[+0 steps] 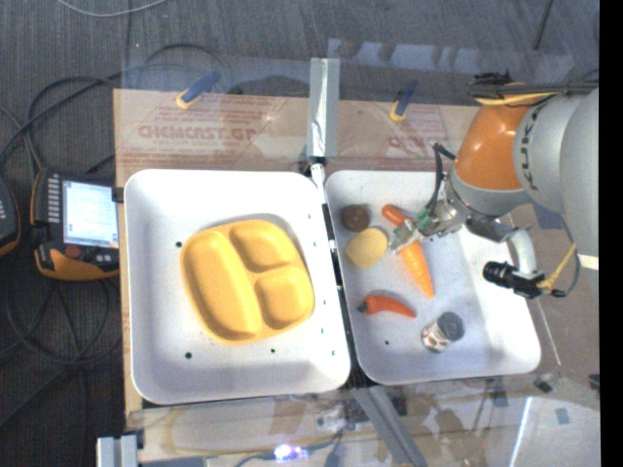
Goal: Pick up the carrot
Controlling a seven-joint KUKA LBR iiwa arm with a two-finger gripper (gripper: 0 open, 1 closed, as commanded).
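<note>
Right bin: I saw the tool (409, 237) at the top end of the tapered orange carrot (419, 269), apparently touching; its finger state I could not tell.

Gripper (414, 230) sits over the right bin (506, 353), apparently touching the carrot's (419, 269) upper end. Potato (367, 247) lies just left of it, pepper (387, 305) and can (441, 332) below. Divided tray (249, 278) occupies the left bin (156, 358), well left.

I work in a robotics lab: my bench (224, 129) of taped cardboard stands on grey carpet (97, 37) strewn with loose cables (39, 115), a teach pendant (83, 224) lying beside it.
</note>
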